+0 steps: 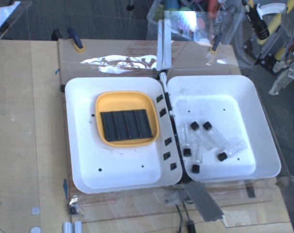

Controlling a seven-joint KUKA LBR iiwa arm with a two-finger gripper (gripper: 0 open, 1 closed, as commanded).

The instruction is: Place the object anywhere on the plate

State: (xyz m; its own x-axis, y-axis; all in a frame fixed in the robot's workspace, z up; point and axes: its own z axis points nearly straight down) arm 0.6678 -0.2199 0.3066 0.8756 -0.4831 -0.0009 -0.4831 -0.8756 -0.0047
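whether the jaws are open or closed, or have hold of anything, i cannot tell from this view; nothing reaches over either bin.

the task's thing looks to be one of the small clear vials point(201, 139) with black caps, lying loose on their sides in the right bin point(263, 130), well apart from the yellow plate point(104, 106) in the left bin point(83, 149). i would judge them light, stiff and slick. being round, they are likely to roll or squirt out if pinched off-centre. the best hold is probably across the body near the middle, or at the black cap where the edge is plain. the outlying vial point(233, 148) toward the bin's right looks easiest, since it has free room on both sides.

the clear bodies almost vanish against the white bin, so their number and exact outlines are hard to make out. near the bin's middle several lie touching or crossed, and i cannot tell which. a dark ribbed insert point(126, 124) covers most of the plate's floor. whether it is fixed or loose i cannot say. the clutter beyond the desk's far edge is too jumbled to read.
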